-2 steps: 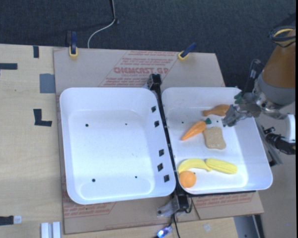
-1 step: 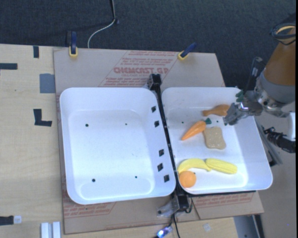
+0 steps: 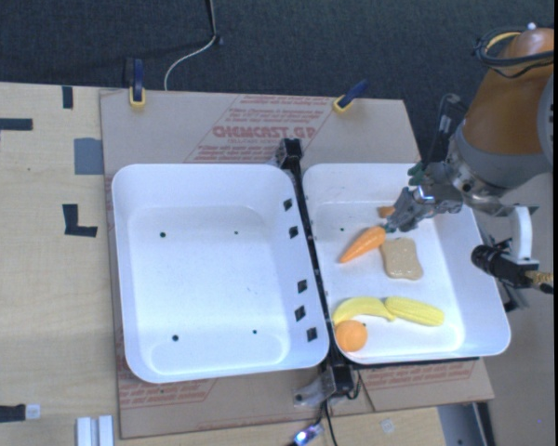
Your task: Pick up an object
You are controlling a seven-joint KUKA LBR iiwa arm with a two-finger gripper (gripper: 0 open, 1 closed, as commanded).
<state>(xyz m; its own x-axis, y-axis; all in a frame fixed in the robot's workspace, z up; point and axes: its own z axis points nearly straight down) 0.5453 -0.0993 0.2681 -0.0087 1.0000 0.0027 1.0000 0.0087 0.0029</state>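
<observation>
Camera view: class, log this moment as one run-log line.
gripper: low in right bin, at carrot top | grasp: unclear | also there: beige slice, banana, corn, orange

The gripper [image 3: 402,214] hangs low in the right bin [image 3: 474,277], just above the carrot [image 3: 363,244], near a cracker [image 3: 402,259], banana [image 3: 391,310] and orange [image 3: 352,336].

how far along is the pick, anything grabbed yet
Done: the claw is down in the right white bin, at the thick end of the orange toy carrot. In hand: nothing visibly lifted; the carrot lies on the bin floor beside the tan bread-shaped piece. Left: grip and lift.
</observation>
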